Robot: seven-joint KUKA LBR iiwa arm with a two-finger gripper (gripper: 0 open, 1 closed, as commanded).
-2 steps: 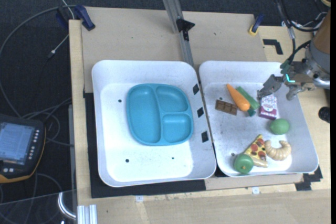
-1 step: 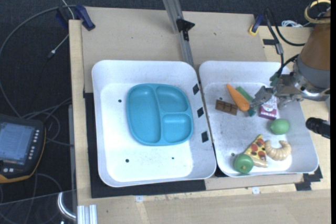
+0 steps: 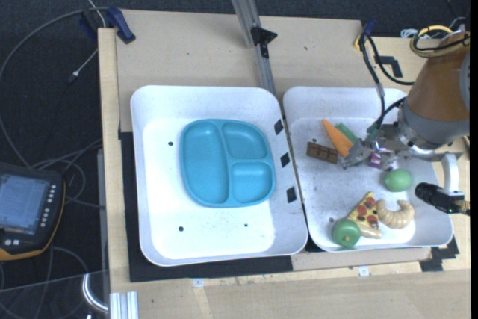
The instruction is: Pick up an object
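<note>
Right white bin (image 3: 314,231) — arm low from right, gripper (image 3: 357,155) beside carrot (image 3: 336,137)

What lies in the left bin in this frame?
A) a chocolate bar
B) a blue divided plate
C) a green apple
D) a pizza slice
B: the blue divided plate sits alone in the left bin, while the toy foods lie in the right bin.

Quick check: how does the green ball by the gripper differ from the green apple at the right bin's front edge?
The green ball is plain light green; the green apple is darker, with a reddish patch. The ball lies apart from other items, just below the gripper; the apple touches the pizza slice. Both are round and lie in the right bin.
</note>
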